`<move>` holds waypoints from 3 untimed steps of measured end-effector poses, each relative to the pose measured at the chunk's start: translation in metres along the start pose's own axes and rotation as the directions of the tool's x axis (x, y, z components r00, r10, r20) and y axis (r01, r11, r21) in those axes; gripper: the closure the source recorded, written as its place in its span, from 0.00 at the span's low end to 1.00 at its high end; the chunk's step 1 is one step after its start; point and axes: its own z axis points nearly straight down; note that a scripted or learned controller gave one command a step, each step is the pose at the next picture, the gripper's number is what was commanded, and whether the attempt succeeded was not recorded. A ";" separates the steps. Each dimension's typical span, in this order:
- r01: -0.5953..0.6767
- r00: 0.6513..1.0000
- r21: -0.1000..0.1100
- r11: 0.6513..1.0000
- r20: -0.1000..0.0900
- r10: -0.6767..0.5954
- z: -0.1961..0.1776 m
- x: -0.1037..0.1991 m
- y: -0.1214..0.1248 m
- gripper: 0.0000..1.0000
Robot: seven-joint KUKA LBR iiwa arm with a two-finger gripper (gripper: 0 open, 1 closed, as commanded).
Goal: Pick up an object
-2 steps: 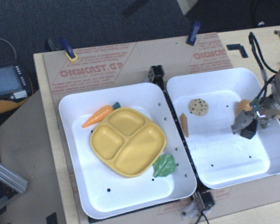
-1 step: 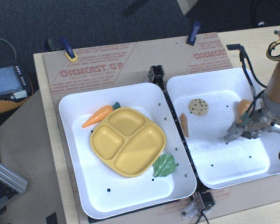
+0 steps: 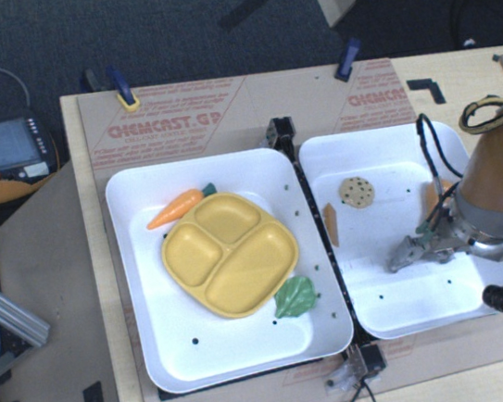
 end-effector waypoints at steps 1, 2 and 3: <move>0.001 1.000 -0.007 1.000 0.003 -0.001 -0.013 0.000 0.001 1.00; 0.002 1.000 -0.009 1.000 0.004 -0.002 -0.058 0.006 -0.001 1.00; 0.003 1.000 -0.013 1.000 0.006 -0.003 -0.112 0.000 0.008 1.00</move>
